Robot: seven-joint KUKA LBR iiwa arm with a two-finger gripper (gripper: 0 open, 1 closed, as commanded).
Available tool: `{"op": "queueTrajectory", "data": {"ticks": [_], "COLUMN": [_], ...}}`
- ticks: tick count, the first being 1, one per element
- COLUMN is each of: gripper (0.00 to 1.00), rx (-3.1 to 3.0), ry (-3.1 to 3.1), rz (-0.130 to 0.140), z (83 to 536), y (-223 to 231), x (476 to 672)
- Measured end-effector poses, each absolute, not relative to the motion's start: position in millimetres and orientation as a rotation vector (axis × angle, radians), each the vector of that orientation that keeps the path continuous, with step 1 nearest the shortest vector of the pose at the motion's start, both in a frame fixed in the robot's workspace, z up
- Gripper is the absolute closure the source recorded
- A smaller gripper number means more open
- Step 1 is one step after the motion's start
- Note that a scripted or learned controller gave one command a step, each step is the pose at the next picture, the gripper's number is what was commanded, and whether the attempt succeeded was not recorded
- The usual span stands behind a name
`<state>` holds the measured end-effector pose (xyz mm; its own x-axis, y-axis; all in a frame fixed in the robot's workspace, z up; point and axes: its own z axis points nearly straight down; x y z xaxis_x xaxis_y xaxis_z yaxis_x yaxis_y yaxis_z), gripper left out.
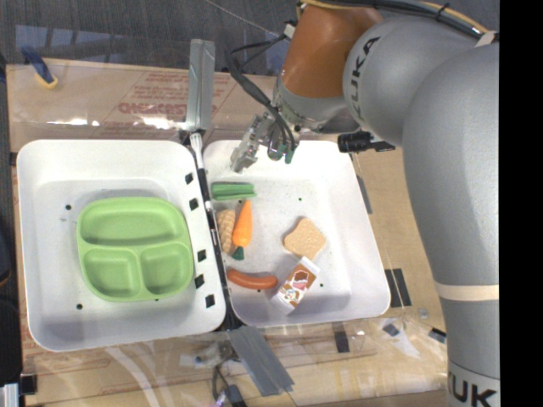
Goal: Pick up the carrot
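Two bins on your bench. The carrot (243,222) lies in the right bin (361,253), near its left wall, tip pointing up, touching a corn cob (226,230) and below a green pod (232,191). Your gripper (265,147) hovers above the bin's far edge, apart from the carrot, nothing between its fingers; spread, can't tell. The left bin (42,227) holds a green tray (134,248).

orange carrot (243,221), green tray (133,248), white bins (42,168)

Bench (102,91) bears left bin (34,227); right bin (356,253) touching beside it
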<state>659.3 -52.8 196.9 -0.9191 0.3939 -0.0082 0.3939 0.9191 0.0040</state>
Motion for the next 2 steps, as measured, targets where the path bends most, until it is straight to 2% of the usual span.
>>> {"op": "queueTrajectory", "data": {"ticks": [1,2], "gripper": [1.0,1.0], "rx": [1.177,1.599], "ry": [2.915,2.703], "rz": [-0.002,-0.001], "z": [192.0,227.1], "y": [-45.1,-19.4], "x": [648.2,629.3]}}
